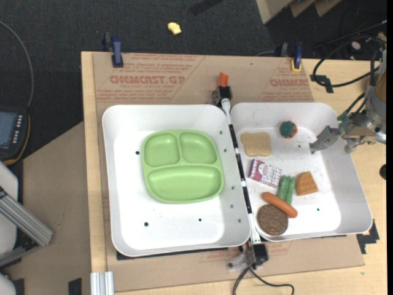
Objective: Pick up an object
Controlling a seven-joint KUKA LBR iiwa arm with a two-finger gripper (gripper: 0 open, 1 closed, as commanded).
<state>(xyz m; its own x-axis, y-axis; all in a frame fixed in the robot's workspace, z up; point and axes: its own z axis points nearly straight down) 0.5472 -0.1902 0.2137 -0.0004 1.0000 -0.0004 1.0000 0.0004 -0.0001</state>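
My gripper (338, 142) hangs over the right bin's (350, 192) far right side, open with nothing between its fingers. Several toy foods lie in that bin. A tan bread slice (256, 144) and a teal and red ball (288, 128) lie toward the back. A pink carton (264, 171), a green pickle (285, 188) and an orange cracker (306, 183) sit in the middle. An orange sausage (280, 204) and a brown round patty (272, 219) lie at the front. The ball is the nearest item, to the gripper's left.
The left bin (123, 214) holds a green divided plate (182, 166). A black ridge with clamps (236, 165) runs between the bins. Cables (338, 82) trail across the bench at the back right. A small yellow scrap (174, 27) lies on the dark floor beyond.
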